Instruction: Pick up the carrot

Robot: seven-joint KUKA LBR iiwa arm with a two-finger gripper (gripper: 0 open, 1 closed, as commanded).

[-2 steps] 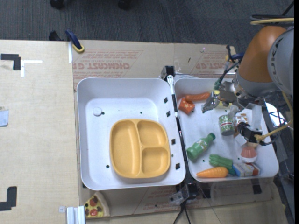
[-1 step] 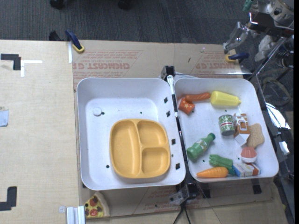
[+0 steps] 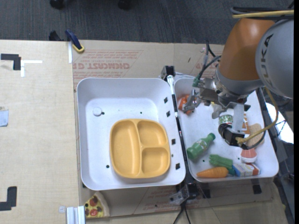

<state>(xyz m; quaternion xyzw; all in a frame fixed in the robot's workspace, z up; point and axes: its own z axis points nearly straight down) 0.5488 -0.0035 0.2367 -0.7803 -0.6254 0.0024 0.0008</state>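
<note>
The carrot (image 3: pixel 212 172) is orange and lies flat along the front wall of the right bin (image 3: pixel 268 169). My gripper (image 3: pixel 190 104) hangs over the far left corner of that bin, well behind the carrot and apart from it. A small red-orange thing (image 3: pixel 183 100) lies just left of the gripper, against the bin wall. Nothing shows between the gripper's tips. The arm's bulky grey and orange wrist (image 3: pixel 245 45) hides the bin's back right part.
A green bottle (image 3: pixel 200 146) and a green vegetable (image 3: pixel 220 161) lie just behind the carrot. Small cartons (image 3: pixel 246 169) and a red-white item (image 3: pixel 249 155) sit at its right. The left bin (image 3: pixel 88 139) holds a yellow divided plate (image 3: pixel 139 147) and a white disc (image 3: pixel 96 111).
</note>
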